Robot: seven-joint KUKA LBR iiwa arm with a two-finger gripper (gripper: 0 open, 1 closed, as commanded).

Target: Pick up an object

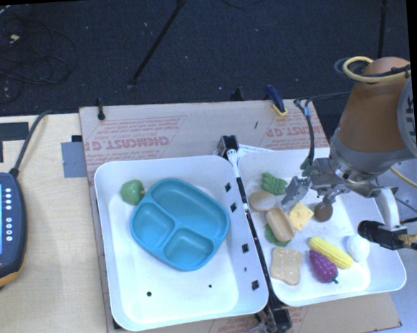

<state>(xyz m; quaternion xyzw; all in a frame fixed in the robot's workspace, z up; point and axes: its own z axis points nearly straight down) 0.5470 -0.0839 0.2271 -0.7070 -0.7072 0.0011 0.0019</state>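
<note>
My gripper hangs over the right bin, near its middle. Its fingers stand open, with nothing between them. Just below it lies a yellow cheese wedge, touching a tan bread roll. A small brown piece sits under the right finger. Around them lie a beige disc, a green ridged piece, a slice of toast, a corn cob, a purple fruit and a white egg.
The left bin holds a blue divided plate and a green apple at its far left corner. A divider wall runs between the bins. A handheld pendant lies on the bench at far left.
</note>
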